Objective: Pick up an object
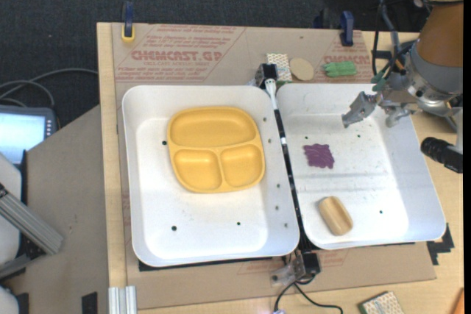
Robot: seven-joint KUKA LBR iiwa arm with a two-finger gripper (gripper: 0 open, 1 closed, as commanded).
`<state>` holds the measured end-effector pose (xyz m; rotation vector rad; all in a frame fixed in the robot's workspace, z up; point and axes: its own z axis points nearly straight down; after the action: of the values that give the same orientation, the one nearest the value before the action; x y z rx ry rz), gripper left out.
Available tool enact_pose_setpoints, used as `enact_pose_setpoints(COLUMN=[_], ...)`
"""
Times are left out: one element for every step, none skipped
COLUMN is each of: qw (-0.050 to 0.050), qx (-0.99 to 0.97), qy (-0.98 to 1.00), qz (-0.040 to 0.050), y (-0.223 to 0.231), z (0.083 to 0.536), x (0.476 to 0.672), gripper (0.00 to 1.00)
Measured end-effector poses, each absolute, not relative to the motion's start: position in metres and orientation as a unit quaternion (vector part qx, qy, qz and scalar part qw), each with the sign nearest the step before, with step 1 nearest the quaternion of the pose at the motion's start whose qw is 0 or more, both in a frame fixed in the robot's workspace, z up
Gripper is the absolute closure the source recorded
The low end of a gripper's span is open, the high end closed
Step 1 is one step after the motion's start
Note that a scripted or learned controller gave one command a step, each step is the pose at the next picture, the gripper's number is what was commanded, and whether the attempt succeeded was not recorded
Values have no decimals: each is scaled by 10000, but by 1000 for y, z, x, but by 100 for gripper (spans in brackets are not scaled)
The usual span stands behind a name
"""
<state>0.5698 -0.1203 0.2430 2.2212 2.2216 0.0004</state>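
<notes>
Tool (374,109) over right bin's (412,180) far side, fingers spread wide, holding nothing; purple piece (319,155) and tan block (335,215) lie nearer.

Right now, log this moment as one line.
pincer above right bin | purple grapes, bread roll in bin | yellow tray left bin

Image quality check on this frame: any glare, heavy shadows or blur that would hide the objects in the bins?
Camera view: lighting is even and soft, with no blown-out glare on the white bins. The yellow divided plate, purple grape bunch and tan bread roll read sharply, casting only faint shadows. The pincer looks slightly soft and small, so its finger detail is hard to read.
</notes>
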Motion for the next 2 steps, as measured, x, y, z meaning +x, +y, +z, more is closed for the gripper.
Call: enact_pose_setpoints(qw=[-57, 21], qx=[7068, 7067], qy=[7074, 7075], qz=[-31, 10], y=[-92, -98], z=[110, 84], x=[556, 600], gripper=[0, 0])
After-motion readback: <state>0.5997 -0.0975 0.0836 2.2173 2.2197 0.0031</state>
